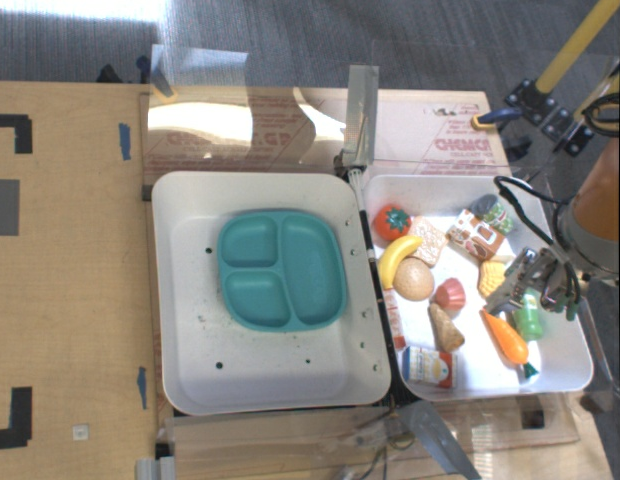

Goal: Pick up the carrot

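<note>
Status: the pick is not complete. The carrot point(506, 337) lies on the floor of the right bin point(575, 368), toward its near right corner, with the orange body running from far left to near right and a green tip at the near end. The gripper point(530, 286) hangs just above and beside the carrot's far end; its metal parts overlap a green object point(530, 320) there. Whether the gripper stands apart or together cannot be told from this angle, and nothing shows the carrot clamped in it. Judged remaining: close on the carrot, then lift it clear of the bin.

Materials and shapes:
- Carrot: smooth moulded plastic, tapered cone, likely rigid and slippery.
- Right bin: shallow white plastic with rounded corners, crowded with toy food. Items include a curved yellow banana point(395, 259), a red tomato point(392, 222) with a green top, a tan egg-shaped piece point(414, 279), a small printed carton point(429, 366) and a brown cone point(445, 327).
- Left bin point(190, 358): same white plastic, holding a teal divided plate point(283, 269) with three compartments and a matte finish.
- Bench point(60, 268): flat brown cardboard surface.
</note>
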`<control>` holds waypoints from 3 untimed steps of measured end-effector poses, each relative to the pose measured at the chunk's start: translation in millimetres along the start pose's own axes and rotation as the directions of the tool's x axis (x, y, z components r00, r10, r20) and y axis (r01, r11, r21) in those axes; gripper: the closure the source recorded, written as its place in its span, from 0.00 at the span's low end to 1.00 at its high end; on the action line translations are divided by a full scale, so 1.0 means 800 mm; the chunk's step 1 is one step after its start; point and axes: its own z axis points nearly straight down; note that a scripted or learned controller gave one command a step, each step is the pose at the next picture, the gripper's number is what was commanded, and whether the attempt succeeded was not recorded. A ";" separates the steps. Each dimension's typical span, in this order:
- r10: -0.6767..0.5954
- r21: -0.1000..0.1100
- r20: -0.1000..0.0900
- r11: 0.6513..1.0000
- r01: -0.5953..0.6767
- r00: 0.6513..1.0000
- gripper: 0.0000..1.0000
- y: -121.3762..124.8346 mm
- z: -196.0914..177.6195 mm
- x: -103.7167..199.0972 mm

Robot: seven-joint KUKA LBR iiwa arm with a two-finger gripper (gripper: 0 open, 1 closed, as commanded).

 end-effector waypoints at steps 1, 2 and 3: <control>-0.114 0.001 0.004 0.993 0.114 0.993 1.00 -0.046 -0.189 -0.024; -0.541 -0.002 -0.007 0.841 0.541 0.841 1.00 -0.095 -0.112 -0.053; -0.670 0.003 0.005 0.742 0.670 0.742 1.00 -0.048 -0.232 -0.121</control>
